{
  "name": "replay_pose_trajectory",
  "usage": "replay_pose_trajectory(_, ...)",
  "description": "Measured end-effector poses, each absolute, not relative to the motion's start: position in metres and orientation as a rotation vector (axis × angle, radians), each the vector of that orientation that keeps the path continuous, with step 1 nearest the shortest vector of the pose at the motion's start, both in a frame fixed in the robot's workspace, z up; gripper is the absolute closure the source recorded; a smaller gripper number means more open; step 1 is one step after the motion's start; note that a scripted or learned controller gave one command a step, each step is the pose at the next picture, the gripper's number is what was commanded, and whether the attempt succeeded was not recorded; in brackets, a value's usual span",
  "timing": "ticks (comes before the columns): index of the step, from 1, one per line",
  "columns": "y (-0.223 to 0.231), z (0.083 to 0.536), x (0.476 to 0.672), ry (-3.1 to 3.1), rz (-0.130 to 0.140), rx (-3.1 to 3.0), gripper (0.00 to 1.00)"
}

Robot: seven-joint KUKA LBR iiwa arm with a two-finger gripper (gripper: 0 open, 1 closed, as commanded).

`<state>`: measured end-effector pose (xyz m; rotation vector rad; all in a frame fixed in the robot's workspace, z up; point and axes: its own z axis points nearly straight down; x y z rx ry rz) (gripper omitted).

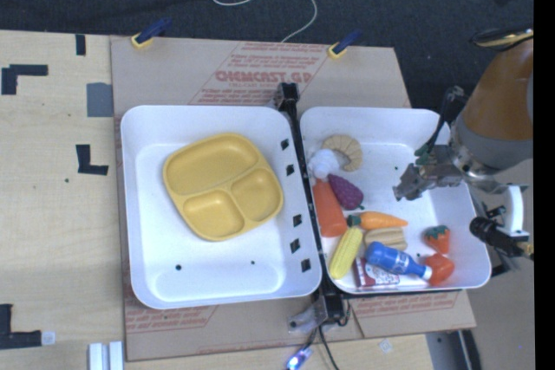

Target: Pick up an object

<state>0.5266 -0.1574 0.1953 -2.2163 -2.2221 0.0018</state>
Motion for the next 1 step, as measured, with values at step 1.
replay_pose_trajectory(1,-0.1143,0.3680,0.4981,-2.237,-0.017,-2.224,1.00)
